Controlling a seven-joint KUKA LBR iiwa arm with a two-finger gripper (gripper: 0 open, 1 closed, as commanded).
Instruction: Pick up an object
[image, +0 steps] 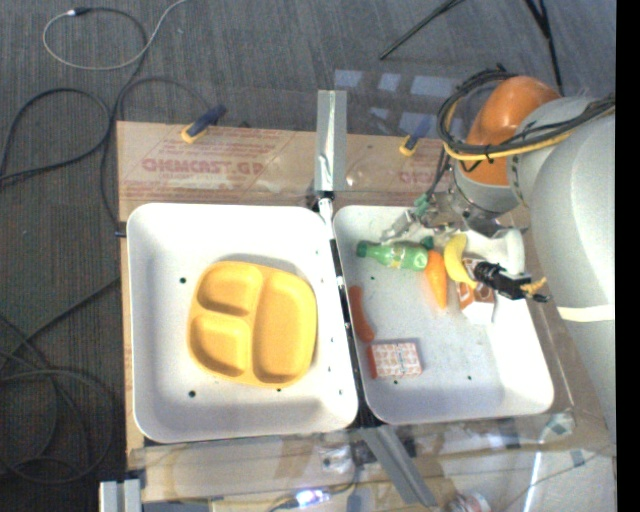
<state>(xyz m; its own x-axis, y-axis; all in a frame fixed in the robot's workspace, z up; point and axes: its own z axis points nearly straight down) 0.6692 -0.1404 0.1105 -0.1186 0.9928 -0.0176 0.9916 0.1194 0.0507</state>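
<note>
**Operator:** State the gripper position.

**Technician:** The gripper (420, 222) sits at the upper edge of the right bin (480, 375), in the upper right of the frame, below the arm's orange band (505, 110). Whether it is open or closed cannot be determined from this angle. No object is visibly held.

**Operator:** Locate the objects available for pickup.

**Technician:** All loose objects are in the right bin.
- The green bottle (395, 256) lies on its side just below the gripper, in the bin's upper part.
- The carrot (437, 280) lies just right of the bottle, pointing down the frame.
- The banana (455, 260) lies just beside the carrot on its right.
- The red-brown stick (360, 314) lies along the bin's left wall.
- The red patterned packet (396, 358) lies flat near the stick's lower end, well apart from the bottle.

**Operator:** Contents of the left bin?

**Technician:** The left bin (150, 330) holds one yellow divided tray (255, 322), near its centre, with three compartments.

**Operator:** Report any legible writing.

**Technician:** The cardboard sheet (200, 165) beneath the bins carries red printed lettering in the upper left of the frame. It is faint and possibly reads "GENCAST"; this cannot be confirmed. The packet's pattern is too small to read. No label text can be made out on the bottle.
</note>
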